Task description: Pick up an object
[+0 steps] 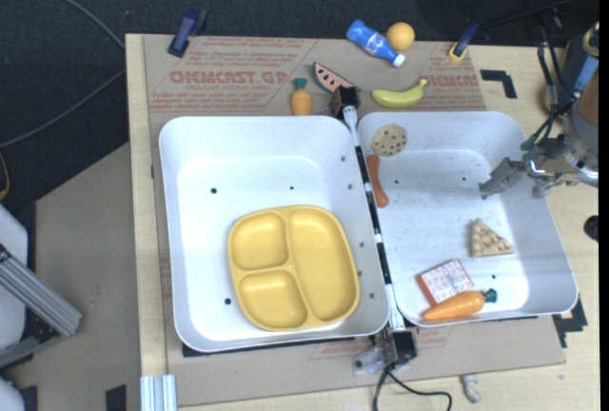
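Bench (238, 67) carries two shallow white bins side by side. Left bin (190, 152) holds one yellow divided plate (293, 266), set toward the near right corner; the far and left parts of this bin's floor are bare. Right bin (542, 247) holds five small items. A cookie (388, 140) lies at the far left corner. A hot dog (378, 183) lies along the left wall, long axis running far to near, parallel to the divider between the bins. A pizza slice (490, 239) sits right of centre, tip pointing to the far side. A red-and-white packet (444, 282) lies near the front wall, and a toy carrot (459, 304) lies just beside it against the front rim, long axis left to right, green top pointing right. The centre of this bin's floor is open, with the widest free room between the hot dog and the pizza slice.

Gripper (514, 179) hangs over the far right part of the right bin, near the right rim. The fingers (497, 183) are spread apart with nothing between them. The pizza slice is the closest item, and is apart from the fingertips.

Behind the bins, on the bench, lie a toy banana (400, 95), a blue bottle (373, 42), an orange ball (401, 35), a watermelon slice (330, 76) and a small toy carrot (302, 101).
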You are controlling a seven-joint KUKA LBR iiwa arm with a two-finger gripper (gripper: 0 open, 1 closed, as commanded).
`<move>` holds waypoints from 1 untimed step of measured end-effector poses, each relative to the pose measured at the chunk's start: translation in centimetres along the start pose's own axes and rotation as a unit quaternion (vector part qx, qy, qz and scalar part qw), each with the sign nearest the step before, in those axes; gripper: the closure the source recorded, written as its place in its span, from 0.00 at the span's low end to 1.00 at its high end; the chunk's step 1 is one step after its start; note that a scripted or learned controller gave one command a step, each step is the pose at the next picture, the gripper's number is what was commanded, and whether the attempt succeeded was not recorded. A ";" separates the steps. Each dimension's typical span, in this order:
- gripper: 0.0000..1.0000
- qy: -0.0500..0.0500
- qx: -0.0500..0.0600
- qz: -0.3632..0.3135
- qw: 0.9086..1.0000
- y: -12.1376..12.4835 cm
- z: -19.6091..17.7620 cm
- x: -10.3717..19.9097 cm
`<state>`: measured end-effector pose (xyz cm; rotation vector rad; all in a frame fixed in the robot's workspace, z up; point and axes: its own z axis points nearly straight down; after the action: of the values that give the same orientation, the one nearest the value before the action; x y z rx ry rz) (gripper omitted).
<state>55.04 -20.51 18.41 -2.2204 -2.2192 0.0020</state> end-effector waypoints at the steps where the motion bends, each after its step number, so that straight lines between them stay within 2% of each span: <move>1: 0.00 0.000 0.000 0.000 1.000 -2.4 6.7 1.8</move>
<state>52.61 -18.65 11.67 -2.2196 -2.2196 0.0018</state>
